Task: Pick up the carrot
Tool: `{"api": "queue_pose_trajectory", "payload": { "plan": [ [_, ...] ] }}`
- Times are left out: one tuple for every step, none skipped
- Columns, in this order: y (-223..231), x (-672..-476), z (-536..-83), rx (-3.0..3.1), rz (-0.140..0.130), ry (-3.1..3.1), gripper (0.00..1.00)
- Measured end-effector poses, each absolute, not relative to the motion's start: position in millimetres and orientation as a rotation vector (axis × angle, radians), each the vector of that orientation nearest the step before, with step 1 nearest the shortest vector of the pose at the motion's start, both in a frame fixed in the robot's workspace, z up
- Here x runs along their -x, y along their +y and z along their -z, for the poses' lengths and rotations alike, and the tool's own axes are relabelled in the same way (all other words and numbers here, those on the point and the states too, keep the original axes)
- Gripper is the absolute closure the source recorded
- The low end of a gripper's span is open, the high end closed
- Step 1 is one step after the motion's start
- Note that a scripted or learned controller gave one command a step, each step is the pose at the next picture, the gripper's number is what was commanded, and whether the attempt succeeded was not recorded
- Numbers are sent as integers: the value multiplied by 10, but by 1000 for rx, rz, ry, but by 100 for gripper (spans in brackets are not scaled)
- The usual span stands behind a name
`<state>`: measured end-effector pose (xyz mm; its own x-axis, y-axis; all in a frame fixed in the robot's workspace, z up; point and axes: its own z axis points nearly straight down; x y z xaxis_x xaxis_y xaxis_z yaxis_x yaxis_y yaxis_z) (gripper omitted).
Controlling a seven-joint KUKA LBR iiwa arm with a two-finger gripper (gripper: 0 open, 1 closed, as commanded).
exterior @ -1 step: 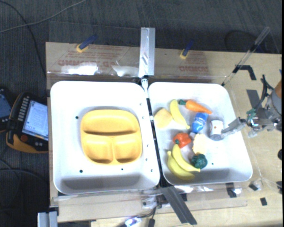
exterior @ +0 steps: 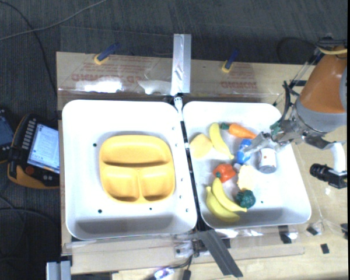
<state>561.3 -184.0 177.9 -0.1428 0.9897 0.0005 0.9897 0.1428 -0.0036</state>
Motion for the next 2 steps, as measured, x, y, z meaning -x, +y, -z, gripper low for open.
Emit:
{"api": "queue_pose_trajectory", "payload": {
  "plan": [
    [-1666,-6361,-1193,1813,-5,-2566,0],
    [-1873,-6622,-902,1761,-7,-2603,0]
  ]
}}
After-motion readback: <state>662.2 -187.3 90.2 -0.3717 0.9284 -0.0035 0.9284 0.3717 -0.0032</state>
